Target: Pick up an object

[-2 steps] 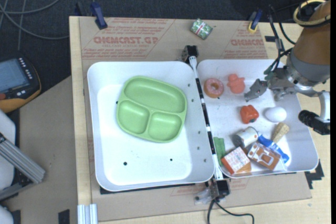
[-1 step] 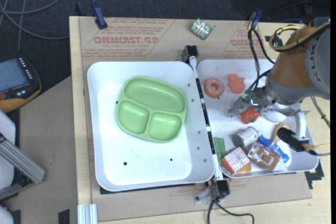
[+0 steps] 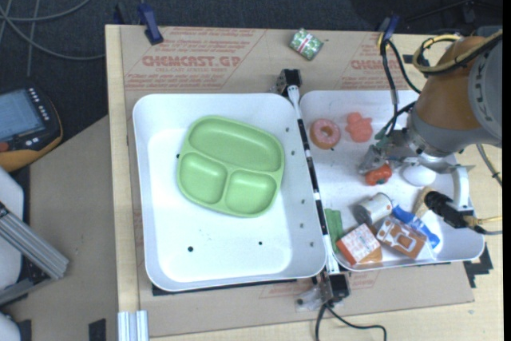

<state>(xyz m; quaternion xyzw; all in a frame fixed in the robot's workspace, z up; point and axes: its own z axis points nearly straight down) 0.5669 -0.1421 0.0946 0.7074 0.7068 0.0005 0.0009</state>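
My gripper [image 3: 375, 162] is low in the right bin [image 3: 343, 104], near its middle, with the grey arm and its orange band [image 3: 447, 96] coming in from the right. A small red-orange object [image 3: 380, 172] lies right at the gripper's tip, touching or just under it. A pink ring-shaped donut [image 3: 325, 132] and a salmon-pink object [image 3: 359, 127] lie at the far side of the bin, to the gripper's upper left. A small grey can [image 3: 372, 209] lies on its side just in front of the gripper.
Orange-and-white boxes [image 3: 359, 244] [image 3: 402, 238], a blue item [image 3: 418, 223] and a green piece [image 3: 333, 220] crowd the right bin's near side. A green divided plate [image 3: 231, 165] sits in the left bin [image 3: 160, 251]. A small green packet [image 3: 306, 44] lies on the bench behind the bins.
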